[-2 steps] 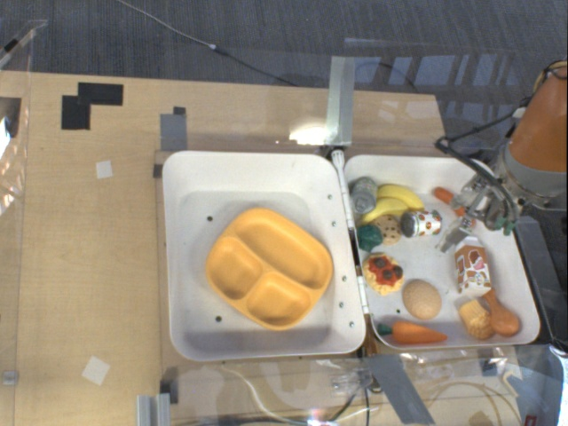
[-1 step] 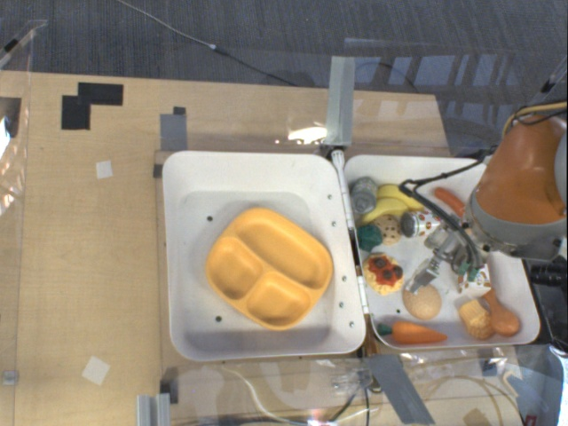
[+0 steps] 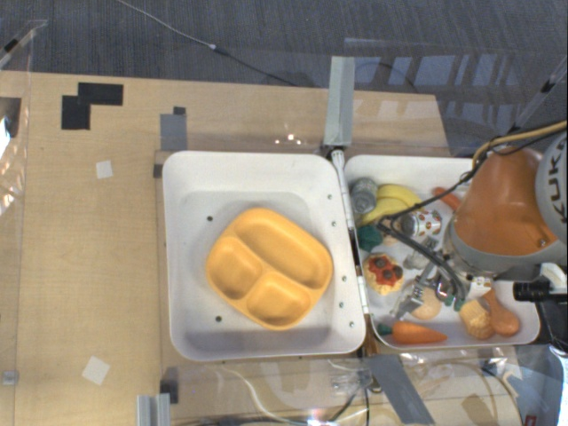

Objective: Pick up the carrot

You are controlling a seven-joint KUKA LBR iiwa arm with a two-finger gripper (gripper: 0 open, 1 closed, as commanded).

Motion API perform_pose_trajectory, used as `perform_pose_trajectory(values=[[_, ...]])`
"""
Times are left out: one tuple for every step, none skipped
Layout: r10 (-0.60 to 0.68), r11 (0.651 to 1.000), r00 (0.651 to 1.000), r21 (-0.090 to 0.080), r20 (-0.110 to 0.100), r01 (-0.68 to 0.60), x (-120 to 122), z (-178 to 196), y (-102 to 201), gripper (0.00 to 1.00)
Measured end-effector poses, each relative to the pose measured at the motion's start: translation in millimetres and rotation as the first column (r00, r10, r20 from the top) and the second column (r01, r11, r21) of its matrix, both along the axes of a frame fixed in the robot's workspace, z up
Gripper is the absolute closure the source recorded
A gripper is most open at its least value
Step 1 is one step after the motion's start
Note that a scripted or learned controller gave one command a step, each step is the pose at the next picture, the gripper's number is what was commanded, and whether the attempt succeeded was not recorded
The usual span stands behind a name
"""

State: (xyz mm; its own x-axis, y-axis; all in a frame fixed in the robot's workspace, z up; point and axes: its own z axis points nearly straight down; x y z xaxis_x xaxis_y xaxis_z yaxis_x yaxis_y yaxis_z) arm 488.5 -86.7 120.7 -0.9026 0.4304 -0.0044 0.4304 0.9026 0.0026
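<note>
My gripper (image 3: 417,293) hangs in the right bin (image 3: 531,334), just above the carrot (image 3: 419,333) at its near edge

Just below the hand (image 3: 424,284), the carrot (image 3: 418,333) looks like smooth, glossy orange plastic. The bins (image 3: 257,171) are matt white plastic. Far left of the hand, the divided yellow plate (image 3: 269,266) has a soft sheen. The tabletop (image 3: 89,238) is pale, matt wood.

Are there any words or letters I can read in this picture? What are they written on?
"KU": big dark letters on the grey arm, cut off at the picture's right edge.
The small can in the right bin may carry a label, too blurred to read.
Nothing else has readable writing.
</note>
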Motion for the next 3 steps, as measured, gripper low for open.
perform_pose_trajectory(values=[[0.095, 0.996, 0.996, -0.003, 0.003, -0.094, 0.3, 3.6, -43.1, 0.0], [0.096, 0.995, 0.995, -0.003, 0.003, -0.096, 0.5, 3.5, -42.3, 0.0], [0.103, 0.995, 0.995, -0.006, 0.012, -0.102, 3.9, -30.7, -40.7, 0.0]])
